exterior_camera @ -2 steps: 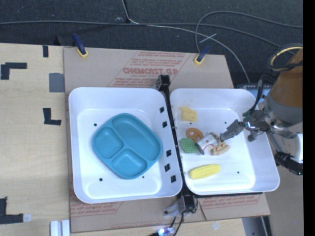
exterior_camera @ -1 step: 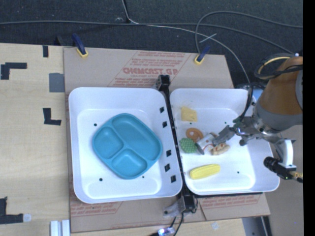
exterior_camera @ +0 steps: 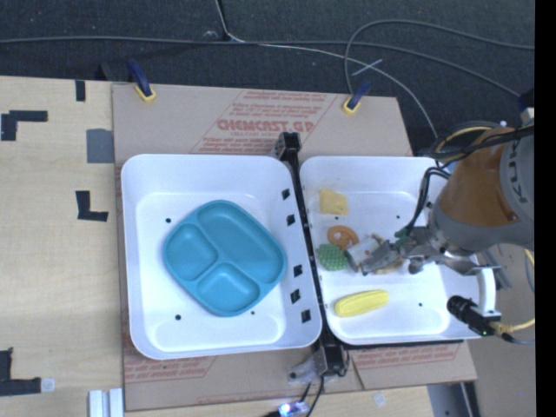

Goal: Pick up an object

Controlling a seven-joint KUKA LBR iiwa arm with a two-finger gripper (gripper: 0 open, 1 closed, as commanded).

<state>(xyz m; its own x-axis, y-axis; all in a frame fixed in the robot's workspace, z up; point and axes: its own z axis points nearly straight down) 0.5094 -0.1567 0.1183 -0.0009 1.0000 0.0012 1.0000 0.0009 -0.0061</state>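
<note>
Several small toys lie in the right bin (exterior_camera: 382, 324). There is a pale yellow wedge (exterior_camera: 333, 201), an orange ring (exterior_camera: 342, 235), a green bumpy piece (exterior_camera: 331, 256) and a yellow corn cob (exterior_camera: 360, 302). My gripper (exterior_camera: 375, 256) reaches in from the right and hangs low over the bin's middle, just right of the green piece and the ring. Its dark tip sits close to them, above the corn cob. Nothing visibly lies in its grasp.
The left bin (exterior_camera: 143, 181) holds a blue divided plate (exterior_camera: 224, 256). A black divider (exterior_camera: 300, 233) runs between the bins. The grey arm with its orange band (exterior_camera: 478, 194) covers the right bin's right side. Cables cross the dark floor behind the bench.
</note>
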